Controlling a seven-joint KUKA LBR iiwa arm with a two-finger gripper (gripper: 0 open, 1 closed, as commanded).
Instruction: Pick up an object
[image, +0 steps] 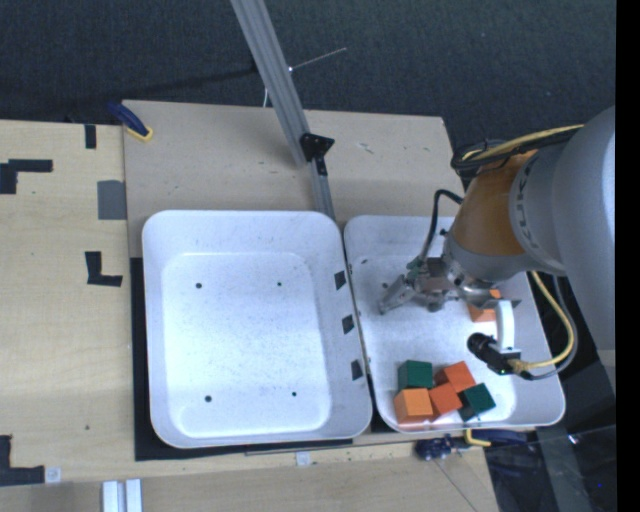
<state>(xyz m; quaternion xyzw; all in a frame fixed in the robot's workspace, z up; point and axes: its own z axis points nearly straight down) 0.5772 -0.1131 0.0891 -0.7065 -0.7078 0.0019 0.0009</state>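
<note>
Camera view: jaws (392, 297) hang over the right bin (385, 240), spread open, holding nothing. Target blocks (440, 390) cluster at the bin's near edge, well apart, toward the camera and slightly right of the jaws

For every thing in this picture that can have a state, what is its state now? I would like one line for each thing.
gripper: low over the right bin's upper part, fingers spread, nothing between them.
right bin: holds a cluster of blocks at its near end.
green blocks: lying loose in the cluster.
orange blocks: lying loose beside the green ones.
orange block by the wrist: partly hidden by the arm.
left bin: bare white floor showing.
</note>
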